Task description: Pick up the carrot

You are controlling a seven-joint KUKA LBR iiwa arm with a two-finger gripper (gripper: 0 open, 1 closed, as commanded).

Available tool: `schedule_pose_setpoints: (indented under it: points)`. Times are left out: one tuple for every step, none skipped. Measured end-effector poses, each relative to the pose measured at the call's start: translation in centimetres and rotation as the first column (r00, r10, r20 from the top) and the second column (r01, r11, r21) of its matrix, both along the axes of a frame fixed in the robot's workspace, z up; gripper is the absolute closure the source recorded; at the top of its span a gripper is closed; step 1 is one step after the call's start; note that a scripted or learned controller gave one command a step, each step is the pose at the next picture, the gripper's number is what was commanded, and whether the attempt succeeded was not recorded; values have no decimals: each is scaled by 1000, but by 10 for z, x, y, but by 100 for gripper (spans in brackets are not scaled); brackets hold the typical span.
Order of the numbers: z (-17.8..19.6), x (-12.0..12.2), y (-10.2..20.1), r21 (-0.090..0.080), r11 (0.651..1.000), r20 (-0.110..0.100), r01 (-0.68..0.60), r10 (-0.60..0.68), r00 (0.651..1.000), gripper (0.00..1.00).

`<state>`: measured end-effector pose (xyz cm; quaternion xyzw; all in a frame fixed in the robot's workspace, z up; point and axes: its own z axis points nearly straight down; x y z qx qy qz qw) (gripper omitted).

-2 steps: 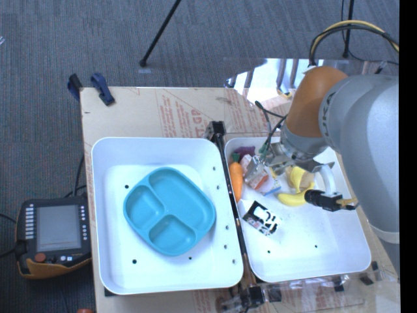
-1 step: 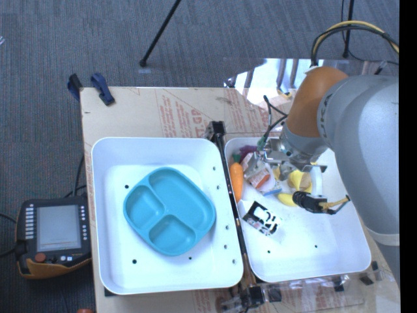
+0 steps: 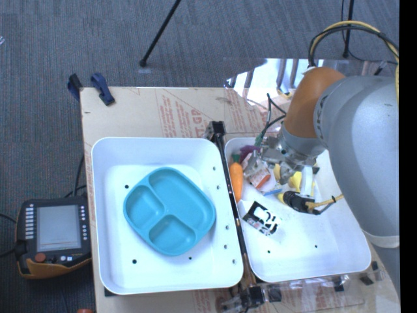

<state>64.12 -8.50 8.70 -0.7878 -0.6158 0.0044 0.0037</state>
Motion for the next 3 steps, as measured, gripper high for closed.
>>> schedule_pose_setpoints:
  points:
    - [-1,-12,0,-2,906,3,424,-424,906,0]
    - [-1,-37,3,-2,784,2,621,-621,784,0]
    - [-1,-28,2,-2,680,5,733,-733,680,0]
